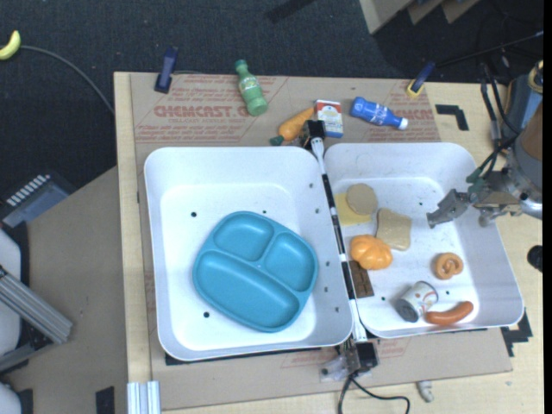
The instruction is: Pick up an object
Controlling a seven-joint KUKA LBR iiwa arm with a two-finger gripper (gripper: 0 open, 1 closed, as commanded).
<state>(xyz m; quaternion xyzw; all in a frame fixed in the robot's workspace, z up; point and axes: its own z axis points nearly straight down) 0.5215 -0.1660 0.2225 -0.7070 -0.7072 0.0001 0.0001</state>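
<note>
Currently, the gripper (448, 207) is seen low over the right bin (483, 313), near its right wall, reached in from the right edge of the view. Whether its fingers are spread or closed cannot be told from the picture; nothing is seen between them. Several objects are spread in this bin: a round tan piece (360, 199) and a pale bread-like slice (395, 228) lie left of the gripper, close together, with an orange fruit (372, 252) just below them by the dividing wall. A small doughnut (447, 266) is placed below the gripper, apart from it. Near the front rim, a sausage (448, 314) is found touching a small grey and white item (416, 301). A blue divided plate (254, 271) is held in the left bin (168, 188). Behind the bins, a green bottle (251, 87), a blue bottle (379, 113), a small carton (329, 117) and a carrot (297, 124) are laid on the board.
</note>
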